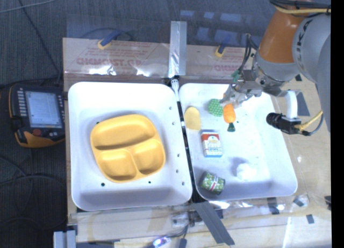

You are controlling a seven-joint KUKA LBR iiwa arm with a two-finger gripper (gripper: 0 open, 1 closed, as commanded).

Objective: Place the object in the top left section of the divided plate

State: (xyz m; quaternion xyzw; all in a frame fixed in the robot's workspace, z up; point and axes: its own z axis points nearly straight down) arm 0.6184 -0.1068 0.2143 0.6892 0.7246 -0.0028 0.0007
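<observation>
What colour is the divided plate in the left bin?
Yellow. The divided plate shows best in the camera view, lying in the left bin.

left bin (80,150): yellow plate (128,146) | right bin (274,155): gripper (232,99) over carrot (229,114), beside green toy (215,107); carton (212,144), can (213,183) nearer

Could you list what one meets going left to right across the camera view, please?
Teach pendant → yellow divided plate → yellow lemon-shaped object → red-and-white carton → orange carrot toy → white ball → grey arm.
</observation>
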